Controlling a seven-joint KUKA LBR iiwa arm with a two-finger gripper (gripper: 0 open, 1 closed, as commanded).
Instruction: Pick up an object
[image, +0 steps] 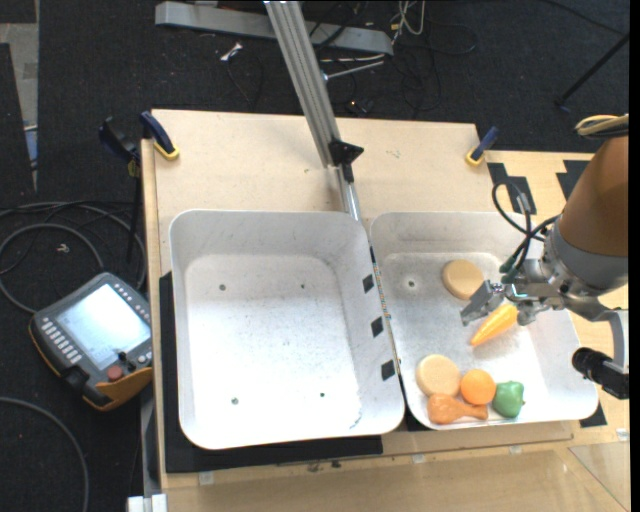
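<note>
You are mid-grasp: the gripper (497, 305) sits in the right bin (420, 245), its jaws seemingly pinching the yellow cone (495, 325). Next, lift straight up, clear of the tan disc (463, 279).

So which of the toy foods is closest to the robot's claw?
The yellow cone. It sits right at the gripper, in the right bin. The tan disc is a little farther back, and the other toys bunch at the bin's front edge.

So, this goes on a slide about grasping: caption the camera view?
KUKA gripper over the right bin, at a yellow cone-shaped toy, with other toy foods clustered at the bin's near edge.
</note>
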